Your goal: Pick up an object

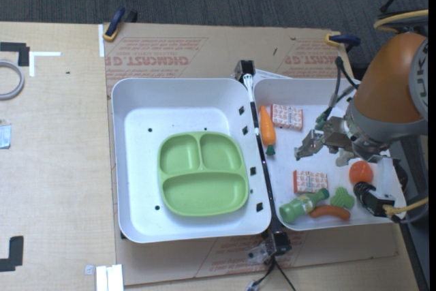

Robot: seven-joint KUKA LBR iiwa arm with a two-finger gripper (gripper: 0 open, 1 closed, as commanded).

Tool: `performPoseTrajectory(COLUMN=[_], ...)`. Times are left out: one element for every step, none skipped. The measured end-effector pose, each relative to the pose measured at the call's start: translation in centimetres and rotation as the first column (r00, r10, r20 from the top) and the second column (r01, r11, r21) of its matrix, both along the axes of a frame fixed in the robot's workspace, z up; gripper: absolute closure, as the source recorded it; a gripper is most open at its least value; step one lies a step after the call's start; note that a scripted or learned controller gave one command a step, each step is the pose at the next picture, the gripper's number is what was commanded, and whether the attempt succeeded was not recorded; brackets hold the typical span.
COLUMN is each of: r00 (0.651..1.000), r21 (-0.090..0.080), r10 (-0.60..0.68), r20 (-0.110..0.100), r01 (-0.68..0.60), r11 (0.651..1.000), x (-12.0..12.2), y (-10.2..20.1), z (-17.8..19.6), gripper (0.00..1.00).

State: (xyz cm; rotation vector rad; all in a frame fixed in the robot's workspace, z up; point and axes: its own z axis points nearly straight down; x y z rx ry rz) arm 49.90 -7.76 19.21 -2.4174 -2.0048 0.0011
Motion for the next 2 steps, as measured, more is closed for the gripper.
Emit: performPoseTrajectory(r00=[0.916, 0.899], r21=[0.000, -0.001], r10=[0.401, 0.437], r20=[0.001, 0.001], r01=[-0.401, -0.437], r11=[0.916, 0.899], x=[-2.1, 6.1], y=[5.1, 3.6], z=[0.0, 0.0], gripper=[0.00, 0.00])
